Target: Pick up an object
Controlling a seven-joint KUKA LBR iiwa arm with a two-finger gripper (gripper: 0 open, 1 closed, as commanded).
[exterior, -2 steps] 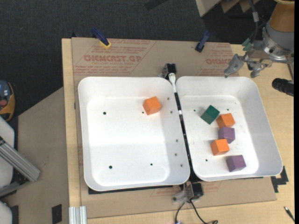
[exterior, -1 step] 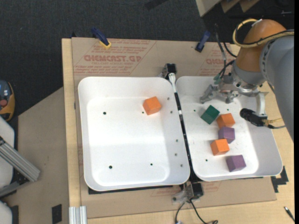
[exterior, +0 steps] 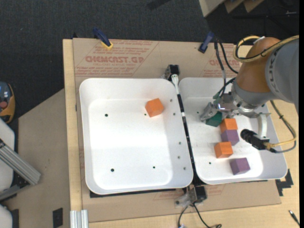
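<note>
We see the gripper (exterior: 210, 114) low in the right bin (exterior: 199, 91), near that bin's left wall, with a green block (exterior: 215, 120) right under and beside its tip. The green block is dark and mostly hidden by the gripper body, so we cannot tell whether the gripper is grasping it, released or clenched.

Just to the right of the green block, a small orange cube (exterior: 230, 124) sits touching a purple cube (exterior: 230, 136) below it. A second orange cube (exterior: 223, 149) lies a little lower and left, near the purple one. Another purple cube (exterior: 240, 165) rests apart from them, close to the bin's front rim.

The left bin (exterior: 90, 141) holds a single orange cube (exterior: 154, 107) in its upper right part, well clear of every wall, with bare white floor all around it. The two bins meet along a dark central seam (exterior: 184, 127).

In the right bin the blocks crowd the middle, leaving open floor along the left wall and the front left corner. The cardboard-covered surface (exterior: 118, 56) frames both bins.
</note>
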